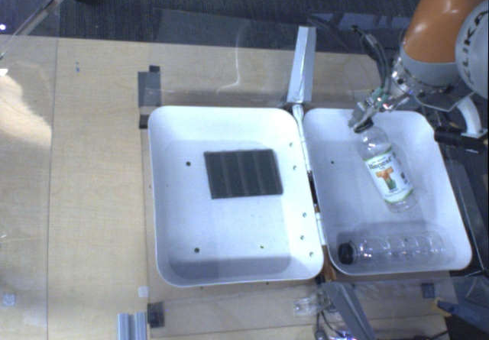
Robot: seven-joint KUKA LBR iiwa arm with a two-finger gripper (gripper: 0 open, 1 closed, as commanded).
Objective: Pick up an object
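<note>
Bottle, labelled (384, 172): clear plastic, lying on its side in the right bin (336, 178), cap end toward the bin's far edge, base toward the near right; label faces up.
Bottle, second (393, 249): clear, dark cap, lying along the near wall of the same bin, well apart from the arm.
Left bin (176, 201): holds a dark ribbed rectangular pad (243, 173), flat, near its middle.
Gripper (365, 113): at the far edge of the right bin, just at the cap end of the labelled bottle; whether it touches the cap cannot be told.
Fingers: too small and cluttered to read; cannot tell whether spread or closed, and nothing is seen between them.
Step in hand (judgement): approach to the labelled bottle, grasp not yet confirmed.
Technique: close across the bottle's narrow width, not along its length; aim at the body below the neck, since the cap end gives little to hold.
Risk: round, smooth plastic may roll or squirt out sideways; bin wall close behind limits room for the far finger.
Check: lift slowly, confirm the bottle rises with the fingers.
</note>
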